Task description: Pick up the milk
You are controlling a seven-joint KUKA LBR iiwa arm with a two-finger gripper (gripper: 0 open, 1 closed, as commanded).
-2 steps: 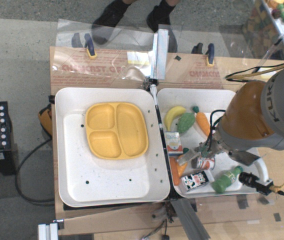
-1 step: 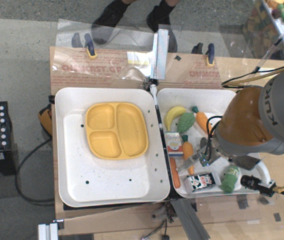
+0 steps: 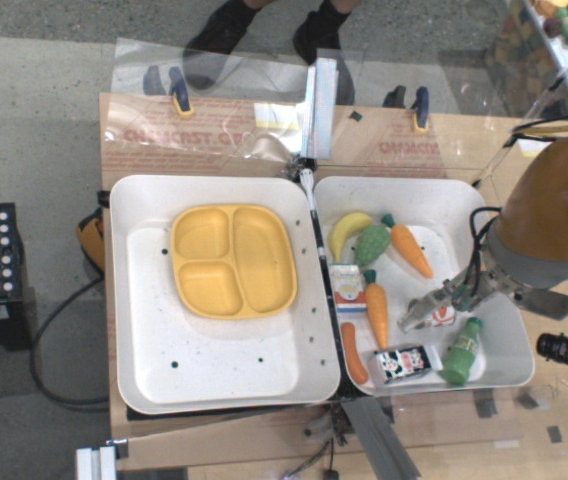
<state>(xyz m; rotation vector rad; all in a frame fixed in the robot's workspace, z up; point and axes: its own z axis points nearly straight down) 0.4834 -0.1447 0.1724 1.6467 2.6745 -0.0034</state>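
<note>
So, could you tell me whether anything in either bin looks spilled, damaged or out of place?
Nothing stands out. The yellow plate lies flat in the left bin; the play food, including the milk carton, lies loose but unspilled in the right bin.

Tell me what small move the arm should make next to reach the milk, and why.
Probably shift the gripper slightly toward the picture's bottom, over the black-and-white milk carton. It now sits beyond the carton, above a white-and-red item, so closing here would likely miss the milk.

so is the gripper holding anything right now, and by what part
Cannot be told. The gripper sits low in the right bin, over a small white and red thing, beside the green bottle. No grip shows.
</note>
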